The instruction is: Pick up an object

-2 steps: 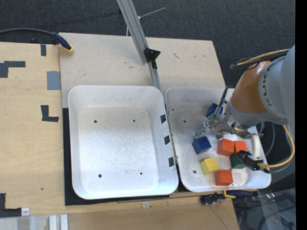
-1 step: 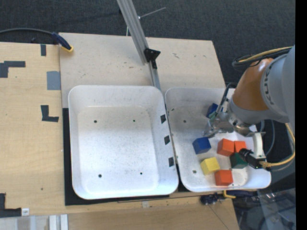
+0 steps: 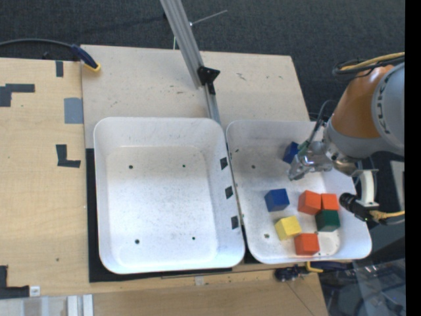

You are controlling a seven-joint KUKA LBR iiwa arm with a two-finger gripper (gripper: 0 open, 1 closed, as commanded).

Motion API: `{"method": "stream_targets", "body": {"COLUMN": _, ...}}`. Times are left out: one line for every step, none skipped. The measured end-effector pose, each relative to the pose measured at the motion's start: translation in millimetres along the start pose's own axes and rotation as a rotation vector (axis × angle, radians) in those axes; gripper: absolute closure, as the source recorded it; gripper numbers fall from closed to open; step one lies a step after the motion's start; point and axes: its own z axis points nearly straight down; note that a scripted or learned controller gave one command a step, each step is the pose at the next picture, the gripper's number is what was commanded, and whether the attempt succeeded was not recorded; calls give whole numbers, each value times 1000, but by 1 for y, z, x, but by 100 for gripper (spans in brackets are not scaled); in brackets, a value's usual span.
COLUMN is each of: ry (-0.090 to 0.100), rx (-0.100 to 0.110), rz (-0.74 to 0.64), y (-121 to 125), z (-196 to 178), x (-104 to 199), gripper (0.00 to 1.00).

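Two white bins side by side on tabletop [image 3: 164,84]; gripper [image 3: 299,170] low in right bin [image 3: 256,143], fingers' state impossible to tell, beside small blue block [image 3: 291,151]; six more blocks clustered nearby.

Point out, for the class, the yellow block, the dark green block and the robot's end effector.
yellow block [image 3: 287,227], camera view, centre of its top face.
dark green block [image 3: 327,220], camera view, middle of its top.
end effector [image 3: 297,170], camera view, between its fingertips, over the right bin.
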Motion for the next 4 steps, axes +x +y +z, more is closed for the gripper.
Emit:
{"method": "stream_targets", "body": {"ry": 0, "rx": 0, "rz": 0, "y": -7, "z": -46, "x": -1, "gripper": 100}}
{"method": "stream_targets", "body": {"ry": -1, "rx": -1, "rz": 0, "y": -6, "z": -89, "x": -3, "gripper": 100}}
{"method": "stream_targets", "body": {"ry": 3, "rx": 3, "rz": -5, "y": -8, "z": -92, "x": 49, "gripper": 100}}
{"method": "stream_targets", "body": {"ry": 3, "rx": 3, "rz": -6, "y": 2, "z": -101, "x": 100, "gripper": 100}}
